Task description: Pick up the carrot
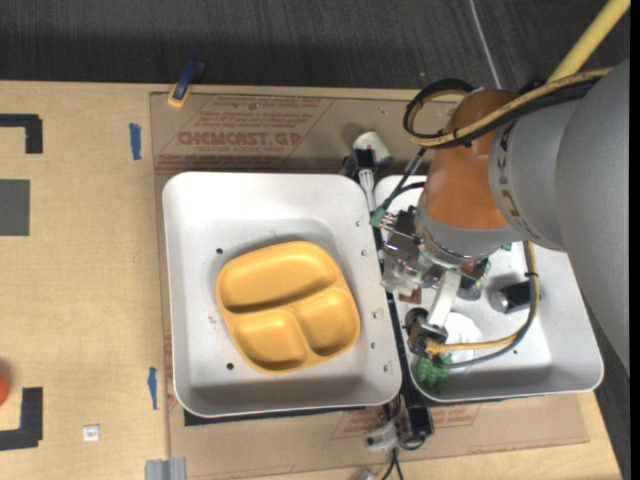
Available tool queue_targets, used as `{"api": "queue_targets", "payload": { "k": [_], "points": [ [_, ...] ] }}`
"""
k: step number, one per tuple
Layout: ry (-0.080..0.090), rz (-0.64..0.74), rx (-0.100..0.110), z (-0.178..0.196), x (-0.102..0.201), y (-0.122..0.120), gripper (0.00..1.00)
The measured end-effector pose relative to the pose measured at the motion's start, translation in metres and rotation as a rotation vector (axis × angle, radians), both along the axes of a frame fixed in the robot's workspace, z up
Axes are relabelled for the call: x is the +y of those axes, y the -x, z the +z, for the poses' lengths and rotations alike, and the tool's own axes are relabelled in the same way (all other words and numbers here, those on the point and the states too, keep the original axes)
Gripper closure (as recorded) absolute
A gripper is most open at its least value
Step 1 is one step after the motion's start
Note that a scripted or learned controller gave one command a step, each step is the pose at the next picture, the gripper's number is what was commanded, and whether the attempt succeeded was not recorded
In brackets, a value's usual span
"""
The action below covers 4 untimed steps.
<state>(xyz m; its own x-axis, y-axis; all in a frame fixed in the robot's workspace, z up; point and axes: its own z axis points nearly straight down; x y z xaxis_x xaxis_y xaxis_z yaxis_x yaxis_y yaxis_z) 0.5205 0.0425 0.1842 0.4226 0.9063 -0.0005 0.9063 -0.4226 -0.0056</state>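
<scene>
End effector (pixel 432 320) crowds right bin's (pixel 560 368) left wall.

The arm (pixel 540 158) ran off the right edge and covered much of the right bin (pixel 560 363). The gripper (pixel 432 313) was crowded by cables, its finger state indiscernible. A green object (pixel 431 371) beneath was too small to identify. A red object (pixel 3 390) was cut by the left edge.
</scene>
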Motion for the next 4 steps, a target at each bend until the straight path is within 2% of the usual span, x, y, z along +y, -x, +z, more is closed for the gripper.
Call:
{"api": "queue_targets", "payload": {
  "k": [1, 2, 3, 4],
  "points": [
    [0.002, -0.346, 0.0, 0.021, 0.046, 0.041, 1.0],
    [0.003, -0.545, -0.003, 0.052, 0.074, 0.041, 1.0],
    [0.004, -0.65, -0.003, 0.031, 0.069, 0.0, 1.0],
    [0.004, -0.935, -0.003, 0.063, 0.04, 0.041, 1.0]
  ]
}}
